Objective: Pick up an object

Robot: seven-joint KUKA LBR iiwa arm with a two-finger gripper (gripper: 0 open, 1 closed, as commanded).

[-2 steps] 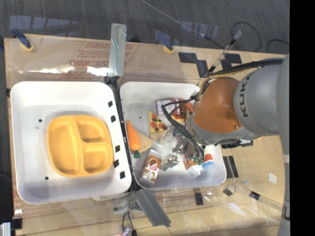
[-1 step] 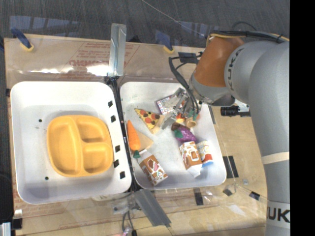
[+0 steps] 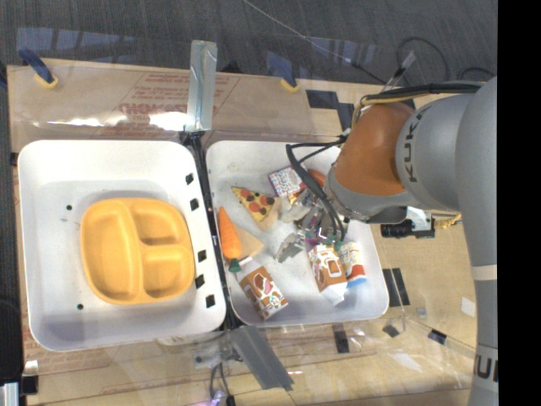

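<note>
The metal two-finger gripper (image 3: pixel 306 231) hangs low in the right white plastic bin (image 3: pixel 372 299), whether it's spread or pinched I can't tell. Just beside it lies a small brown-and-white carton (image 3: pixel 328 266), long axis running toward the bin's near wall. Further left are a flat pizza-slice toy (image 3: pixel 254 201) and a smooth orange carrot (image 3: pixel 229 233) pointing away. The left bin (image 3: pixel 42 320) holds a yellow divided tray (image 3: pixel 135 249).

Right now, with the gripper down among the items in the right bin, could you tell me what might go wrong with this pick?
1. The gripper sits low in a tight cluster, so it may nudge the pizza slice or the small carton instead of grasping cleanly.
2. The carrot lies against the right bin's left wall, awkward for fingers to straddle.
</note>
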